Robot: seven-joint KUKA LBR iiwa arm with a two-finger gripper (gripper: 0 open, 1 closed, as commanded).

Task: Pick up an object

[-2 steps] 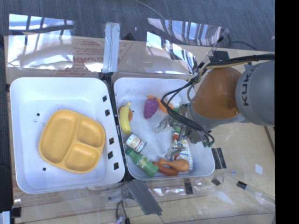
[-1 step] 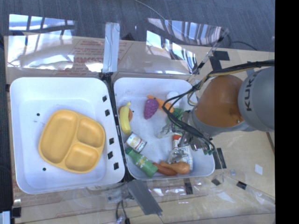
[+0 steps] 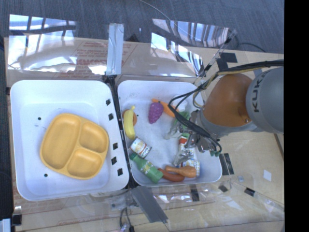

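The arm [image 3: 231,100] is reaching into the right bin [image 3: 145,88] from the right, and its gripper [image 3: 186,139] is hanging low over the bin's right half, wrapped in dark cables. Whether it is open, closed or gripping anything I cannot tell, since the cables and wrist are covering it.

The candidate objects are all lying in this bin: a banana [image 3: 129,122] against the left wall, a purple grape bunch [image 3: 155,112] touching an orange carrot [image 3: 165,108], a small can [image 3: 140,148], a green bottle [image 3: 147,168], and a red and orange pile [image 3: 181,172] along the near wall.

The risk, as I am judging it, is coming from the crowding. Things beneath the gripper are lying close together, so a descent could be pinching two at once, or nudging one aside and closing on nothing. The round can and bottle could be rolling away from a touch.

The items directly under the gripper are blurring into a jumble I cannot name. The left bin [image 3: 24,95] is holding a yellow divided plate [image 3: 74,145], well apart from the action
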